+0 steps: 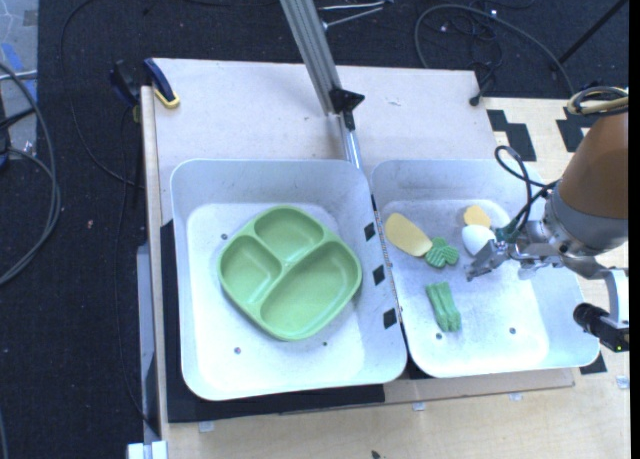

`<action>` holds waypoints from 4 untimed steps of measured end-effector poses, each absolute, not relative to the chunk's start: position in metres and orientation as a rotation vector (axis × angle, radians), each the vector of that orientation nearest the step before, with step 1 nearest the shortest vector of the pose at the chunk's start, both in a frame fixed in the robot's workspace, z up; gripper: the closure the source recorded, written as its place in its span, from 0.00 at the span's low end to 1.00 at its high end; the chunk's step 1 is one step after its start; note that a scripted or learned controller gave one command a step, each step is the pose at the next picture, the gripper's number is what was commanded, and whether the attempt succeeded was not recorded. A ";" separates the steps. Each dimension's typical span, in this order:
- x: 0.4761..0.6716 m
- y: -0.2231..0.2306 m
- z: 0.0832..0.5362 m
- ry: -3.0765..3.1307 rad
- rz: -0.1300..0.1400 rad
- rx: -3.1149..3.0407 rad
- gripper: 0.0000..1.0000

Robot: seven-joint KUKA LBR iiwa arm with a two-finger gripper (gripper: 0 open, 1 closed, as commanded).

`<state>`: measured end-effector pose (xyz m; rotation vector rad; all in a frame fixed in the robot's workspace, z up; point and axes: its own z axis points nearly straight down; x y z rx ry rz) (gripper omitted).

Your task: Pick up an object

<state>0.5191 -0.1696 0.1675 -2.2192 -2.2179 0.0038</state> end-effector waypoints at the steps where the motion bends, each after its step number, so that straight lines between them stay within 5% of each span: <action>1: 0.509 -0.174 0.111 -2.215 0.005 -2.220 0.00; 2: 0.511 -0.174 0.125 -2.220 -0.001 -2.224 1.00; 4: 0.508 -0.175 0.229 -2.229 -0.004 -2.223 1.00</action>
